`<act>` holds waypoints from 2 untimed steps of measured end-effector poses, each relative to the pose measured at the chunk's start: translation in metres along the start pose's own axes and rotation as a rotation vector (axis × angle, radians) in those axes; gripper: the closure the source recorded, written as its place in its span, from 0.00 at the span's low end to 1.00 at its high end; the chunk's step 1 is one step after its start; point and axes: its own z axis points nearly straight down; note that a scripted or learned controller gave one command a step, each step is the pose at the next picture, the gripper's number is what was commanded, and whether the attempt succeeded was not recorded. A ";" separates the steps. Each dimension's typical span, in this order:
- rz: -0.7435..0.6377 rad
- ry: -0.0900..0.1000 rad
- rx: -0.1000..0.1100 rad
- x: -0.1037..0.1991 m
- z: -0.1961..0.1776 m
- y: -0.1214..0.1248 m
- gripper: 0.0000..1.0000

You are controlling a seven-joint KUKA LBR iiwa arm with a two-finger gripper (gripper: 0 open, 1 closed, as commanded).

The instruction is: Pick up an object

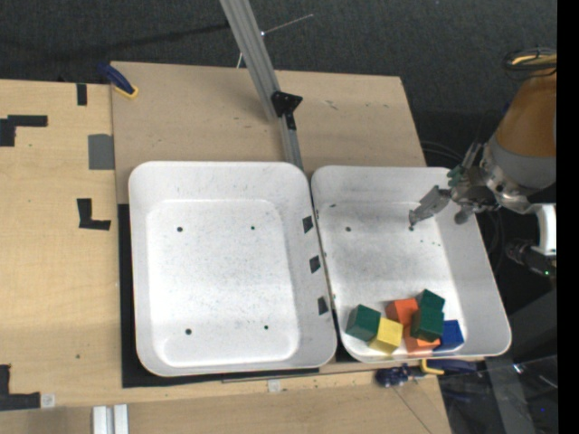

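Camera view looks down on a wooden bench point(226, 107) carrying two shallow white bins side by side. The arm point(529, 134), grey with an orange band, enters from the right, and its jaws point(423, 212) hang over the upper part of the right bin point(380, 242). Whether the jaws are spread or pressed together I cannot tell at this size; nothing is visible between them.

The blocks lie well apart from the jaws, toward the near edge of the same bin, huddled in its lower corner. A green block point(364, 322) sits at the left of the cluster, a yellow block point(389, 334) just beside it, an orange block point(403, 312) behind that, a dark green block point(431, 313) stacked toward the right, and a blue block point(451, 334) at the far right, touching its neighbours.

The left bin point(217, 269) lies across from the jaws, beyond the divide. A slanted metal bar point(253, 43) crosses the bench above both bins.
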 end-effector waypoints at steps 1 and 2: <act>0.001 -0.001 0.005 -0.009 0.049 -0.001 0.00; 0.000 -0.001 0.001 -0.008 0.100 -0.001 0.00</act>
